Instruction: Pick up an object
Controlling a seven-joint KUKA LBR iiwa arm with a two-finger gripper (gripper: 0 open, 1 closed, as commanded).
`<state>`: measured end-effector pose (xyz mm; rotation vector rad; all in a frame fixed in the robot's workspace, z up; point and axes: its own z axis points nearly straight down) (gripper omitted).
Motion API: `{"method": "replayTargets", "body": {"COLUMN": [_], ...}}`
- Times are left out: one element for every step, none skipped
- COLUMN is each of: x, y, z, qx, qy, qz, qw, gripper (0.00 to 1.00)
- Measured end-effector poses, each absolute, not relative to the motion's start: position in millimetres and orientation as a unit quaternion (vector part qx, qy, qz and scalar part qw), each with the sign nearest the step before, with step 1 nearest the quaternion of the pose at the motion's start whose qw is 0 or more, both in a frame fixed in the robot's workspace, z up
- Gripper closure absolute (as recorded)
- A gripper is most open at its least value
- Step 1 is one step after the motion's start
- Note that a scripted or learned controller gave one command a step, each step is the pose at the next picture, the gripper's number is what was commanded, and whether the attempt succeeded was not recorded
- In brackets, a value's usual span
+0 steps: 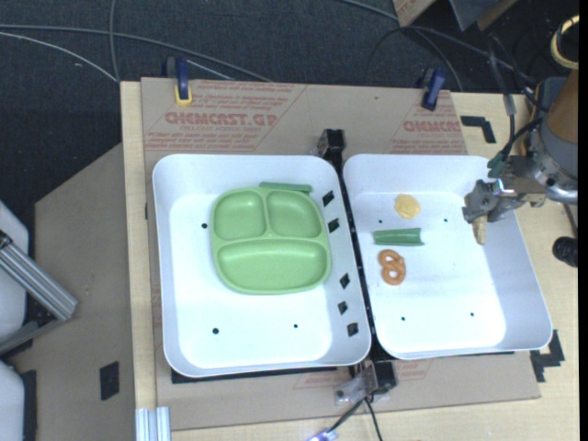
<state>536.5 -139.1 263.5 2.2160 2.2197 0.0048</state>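
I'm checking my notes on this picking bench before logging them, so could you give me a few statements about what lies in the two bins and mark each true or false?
1. The green divided plate lies in the left bin. True.
2. The pretzel lies on the green divided plate. False: it lies on the floor of the right bin, below the green bean.
3. The yellow piece is the item in the right bin farthest toward the top of the view. True.
4. The pincer holds the green bean. False: the pincer is near the right bin's right side, apart from the bean, with nothing seen in it.
5. The plate has three compartments. True.
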Motion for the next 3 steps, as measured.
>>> {"method": "replayTargets", "body": {"x": [559.1,571.7,590.8], "y": [-85,-38,12], "z": [264,264,259], "qx": [0.705,0.705,0.705], "qy": [0.710,0.709,0.709], "qz": [0.0013,0.0009,0.0011], "qw": [0.000,0.000,0.000], "gripper": [1.00,1.00,1.00]}}
